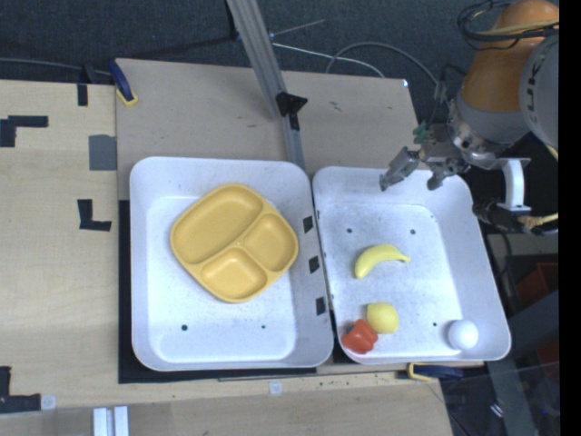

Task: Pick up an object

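The gripper [415, 173], jaws spread wide and empty, hangs upper right. The banana [379, 260] below looks light, probably slick plastic; grip its middle.

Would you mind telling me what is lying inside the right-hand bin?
The right bin holds a banana, a lemon, a red fruit and a white ball. The gripper, open, covers a little of the far rim.
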Tool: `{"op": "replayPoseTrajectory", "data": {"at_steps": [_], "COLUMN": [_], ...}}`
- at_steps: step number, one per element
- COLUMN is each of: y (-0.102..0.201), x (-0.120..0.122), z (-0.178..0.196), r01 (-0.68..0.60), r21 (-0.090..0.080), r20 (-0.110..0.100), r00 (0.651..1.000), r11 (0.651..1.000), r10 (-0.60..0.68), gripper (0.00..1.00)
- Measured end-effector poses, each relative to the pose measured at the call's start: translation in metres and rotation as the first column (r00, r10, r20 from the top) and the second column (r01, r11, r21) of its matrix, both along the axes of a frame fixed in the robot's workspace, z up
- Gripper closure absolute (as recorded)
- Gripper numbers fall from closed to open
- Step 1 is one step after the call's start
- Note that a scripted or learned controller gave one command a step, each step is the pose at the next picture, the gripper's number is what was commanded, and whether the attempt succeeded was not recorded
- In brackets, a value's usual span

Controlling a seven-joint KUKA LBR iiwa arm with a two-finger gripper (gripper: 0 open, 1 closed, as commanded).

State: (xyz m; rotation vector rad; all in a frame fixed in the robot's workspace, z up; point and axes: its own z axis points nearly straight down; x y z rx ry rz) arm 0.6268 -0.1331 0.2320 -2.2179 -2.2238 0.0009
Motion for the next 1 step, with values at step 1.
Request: {"op": "replayPoseTrajectory", "data": {"at_steps": [1], "y": [0.0000], "x": [0.0000], "z": [0.0000], "r01": [0.000], "r21": [0.000], "r20": [0.000], "r00": [1.000], "r11": [1.000], "r10": [0.000], "gripper": [0.00]}}
